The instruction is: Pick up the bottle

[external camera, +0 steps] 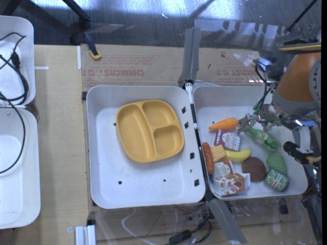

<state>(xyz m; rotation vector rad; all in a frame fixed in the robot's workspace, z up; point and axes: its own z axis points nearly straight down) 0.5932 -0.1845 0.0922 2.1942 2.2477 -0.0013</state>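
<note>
The bottle (264, 139) is green with a pale label. It lies on its side in the right bin (204, 106), near the back right, with its neck pointing up-left. My gripper (251, 121) hangs low just above and left of the bottle's neck, between the bottle and an orange carrot (224, 124). Nothing visibly sits in the gripper. The grey arm with its orange band (301, 80) comes in from the right and covers the bin's far right corner.
Toy food crowds the right bin: a banana (238, 155), hot dog (207, 158), brown cookie (254, 169), green can (276, 180), carton (230, 184) and small packet (228, 140). The left bin (102, 188) holds a yellow divided plate (150, 130).
</note>
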